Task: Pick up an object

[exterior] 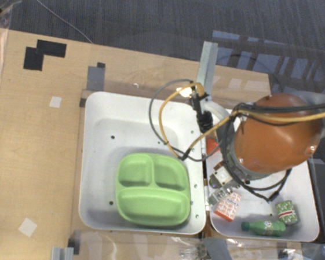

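Tool (222,183) state unclear, above crinkly red-white packet (228,205) beside glossy green bottle (264,227).

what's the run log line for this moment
arm: over right bin | left bin: green tray | right bin: green bottle, red-white pack, small can | grasp: not seen

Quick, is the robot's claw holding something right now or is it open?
Gripper: cannot be told. It is low in the right bin, just above the small red-and-white box, with the arm's orange band covering it.
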Available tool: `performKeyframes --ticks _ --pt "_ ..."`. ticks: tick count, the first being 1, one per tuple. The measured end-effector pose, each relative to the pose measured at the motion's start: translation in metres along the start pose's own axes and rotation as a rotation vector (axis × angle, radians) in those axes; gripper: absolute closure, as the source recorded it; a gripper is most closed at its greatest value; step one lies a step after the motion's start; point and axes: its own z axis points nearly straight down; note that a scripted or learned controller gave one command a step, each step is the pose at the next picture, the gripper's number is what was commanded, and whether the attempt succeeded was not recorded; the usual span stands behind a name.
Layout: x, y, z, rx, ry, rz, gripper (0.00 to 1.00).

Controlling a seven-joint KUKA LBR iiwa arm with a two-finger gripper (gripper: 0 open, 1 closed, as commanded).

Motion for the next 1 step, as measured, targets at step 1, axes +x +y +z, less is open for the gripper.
performKeyframes --ticks 1 --pt "0.0026 -0.0303 0.0007 -0.002 -0.003 -0.717 1.00"
